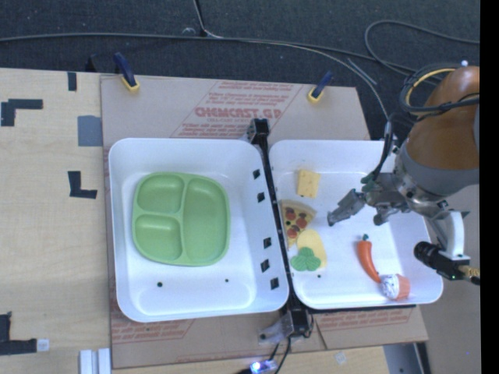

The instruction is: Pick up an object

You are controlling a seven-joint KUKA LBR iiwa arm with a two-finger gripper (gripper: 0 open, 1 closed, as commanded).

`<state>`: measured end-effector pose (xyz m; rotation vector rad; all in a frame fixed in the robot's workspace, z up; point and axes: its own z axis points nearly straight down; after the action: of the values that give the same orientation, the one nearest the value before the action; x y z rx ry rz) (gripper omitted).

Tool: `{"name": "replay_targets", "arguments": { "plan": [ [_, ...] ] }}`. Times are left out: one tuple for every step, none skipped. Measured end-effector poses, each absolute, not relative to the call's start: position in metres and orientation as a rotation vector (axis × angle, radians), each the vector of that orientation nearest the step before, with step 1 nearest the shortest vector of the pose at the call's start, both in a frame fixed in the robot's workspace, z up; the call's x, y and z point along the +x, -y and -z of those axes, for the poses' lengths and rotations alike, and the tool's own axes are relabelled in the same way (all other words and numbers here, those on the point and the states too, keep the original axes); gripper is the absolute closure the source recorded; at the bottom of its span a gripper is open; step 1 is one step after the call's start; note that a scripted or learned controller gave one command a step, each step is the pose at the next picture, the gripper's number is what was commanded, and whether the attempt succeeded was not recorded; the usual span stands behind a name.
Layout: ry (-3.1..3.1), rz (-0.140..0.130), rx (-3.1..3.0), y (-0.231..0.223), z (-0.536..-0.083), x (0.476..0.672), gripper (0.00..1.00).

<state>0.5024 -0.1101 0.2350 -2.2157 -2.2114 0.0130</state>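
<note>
The right bin [343,153] holds a yellow cheese wedge [308,183], a pizza slice [295,218], a yellow piece with green broccoli on it [308,254], an orange carrot [366,259] and a red-and-white piece [394,287] near the front right corner. My gripper [360,209] hangs over the middle of this bin, right of the pizza slice and above the carrot. Its two dark fingers [343,208] are spread apart with nothing between them.
The left bin [125,287] carries a green divided plate [181,217]. A black divider strip [269,209] runs between the bins. The arm's grey body and orange band [444,123] loom over the right bin's far right side. Cables lie on the dark floor behind.
</note>
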Motion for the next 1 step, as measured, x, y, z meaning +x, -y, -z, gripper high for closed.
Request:
{"name": "replay_targets", "arguments": {
  "plan": [
    [2.222, -0.002, -2.218, 0.1099, -0.2409, 0.5049, 0.0]
  ]
}}
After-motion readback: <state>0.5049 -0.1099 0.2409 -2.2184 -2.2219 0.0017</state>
